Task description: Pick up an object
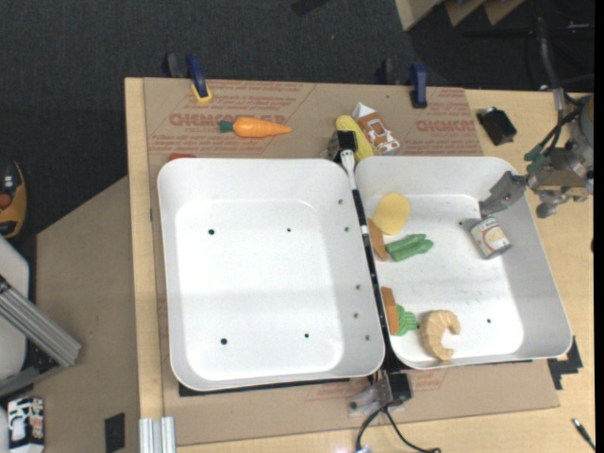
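Croissant (440, 333) at the right bin's (538, 281) near edge.
Reaching in from the right, the arm is mostly cut off; its gripper (494, 206) hangs just above a small can (490, 239), finger state impossible to tell.

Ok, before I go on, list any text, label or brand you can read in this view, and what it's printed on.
Red printing on the cardboard sheet under the bins, at its far left and far right: large letters, too blurred to read surely.
Small can in the right bin: its label is too small to read.
Carton behind the bins: its markings are too small to read.
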